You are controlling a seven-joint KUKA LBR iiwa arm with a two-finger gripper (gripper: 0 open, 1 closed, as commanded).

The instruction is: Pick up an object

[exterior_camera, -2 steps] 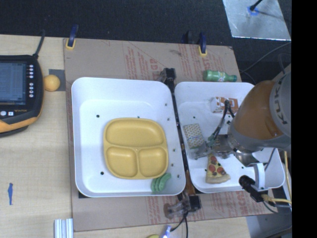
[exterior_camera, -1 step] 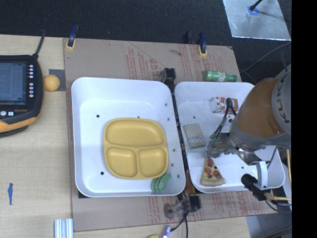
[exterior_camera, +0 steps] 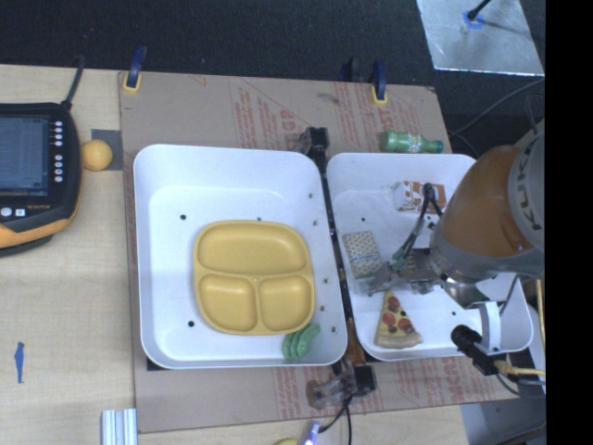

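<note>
Where the arm (exterior_camera: pixel 496 216) reaches in from the right, it hangs over the right bin (exterior_camera: pixel 371 170), its orange band covering that bin's right side and its gripper (exterior_camera: pixel 394 274) low near the bin's middle, just above the pizza slice (exterior_camera: pixel 397 321); whether the jaws are open or closed cannot be told (dark linkage and cables hide the tips), and nothing can be seen held between them. Pizza slice lies toward the near edge of the right bin, point aimed at the gripper, crust toward the near wall. Grey sponge-like block (exterior_camera: pixel 360 252) sits close to the bin's left wall, just beside the gripper. Small orange-and-white packet (exterior_camera: pixel 413 196) rests toward the far edge, partly behind the arm. Left bin (exterior_camera: pixel 162 184) carries a yellow divided tray (exterior_camera: pixel 253 274), flat, near its centre; a green toy (exterior_camera: pixel 300 342) lies at the tray's near right corner, touching or nearly so. Green bottle (exterior_camera: pixel 411 143) on its side on the cardboard sheet (exterior_camera: pixel 232 109), outside the right bin's far edge. Handheld control pendant (exterior_camera: pixel 32 179) at the bench's left edge, a yellow ball (exterior_camera: pixel 96 154) just beside it
</note>
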